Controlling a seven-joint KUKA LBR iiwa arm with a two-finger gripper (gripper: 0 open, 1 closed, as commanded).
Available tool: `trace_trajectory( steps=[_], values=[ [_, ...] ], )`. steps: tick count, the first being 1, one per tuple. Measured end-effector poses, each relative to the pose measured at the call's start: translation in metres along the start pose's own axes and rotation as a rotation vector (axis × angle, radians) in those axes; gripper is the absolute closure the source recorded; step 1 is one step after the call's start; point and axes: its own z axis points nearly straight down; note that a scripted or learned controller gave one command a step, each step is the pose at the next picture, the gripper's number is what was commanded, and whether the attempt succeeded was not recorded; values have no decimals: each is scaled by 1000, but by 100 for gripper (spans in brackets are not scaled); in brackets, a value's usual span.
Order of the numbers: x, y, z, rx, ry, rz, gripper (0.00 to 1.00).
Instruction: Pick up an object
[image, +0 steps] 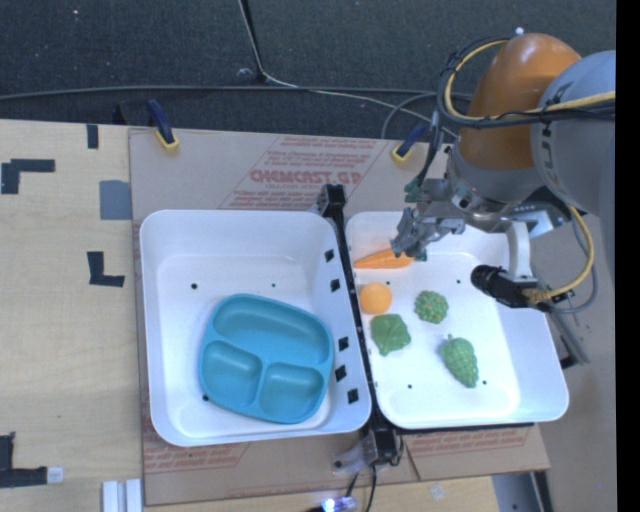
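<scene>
In the right bin (540, 400), near its upper left corner, you see the gripper (408, 248) down over the carrot (383, 261). The carrot lies on its side, pointed end toward the divider between the bins, thick end tucked under the fingertips. The gripper is touching or nearly touching that thick end — you cannot tell from this angle whether it is open, closed, or clamped on the carrot.

Other contents of the right bin:
- a small orange ball (375, 298), just below the carrot, apart from it
- a green leafy piece (390, 333) below the ball, near the divider
- a rounder green piece (431, 306) toward the bin's middle
- a longer green piece (461, 361) lower down, well apart from the gripper

The left bin (180, 240) holds a blue compartment tray (266, 358), lying flat in the lower half — three compartments, nothing visible in them.

The arm (520, 100) comes in from the right, its orange band above the wrist, with cables looped around it. Both bins sit on a cardboard sheet (290, 170) clipped at its top edge.
</scene>
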Motion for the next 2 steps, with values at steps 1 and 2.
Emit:
trace_trajectory(
  steps=[1,2],
  values=[
    [45,-10,9,2,0,1,100],
    [95,-21,20,1,-1,1,100]
  ],
)
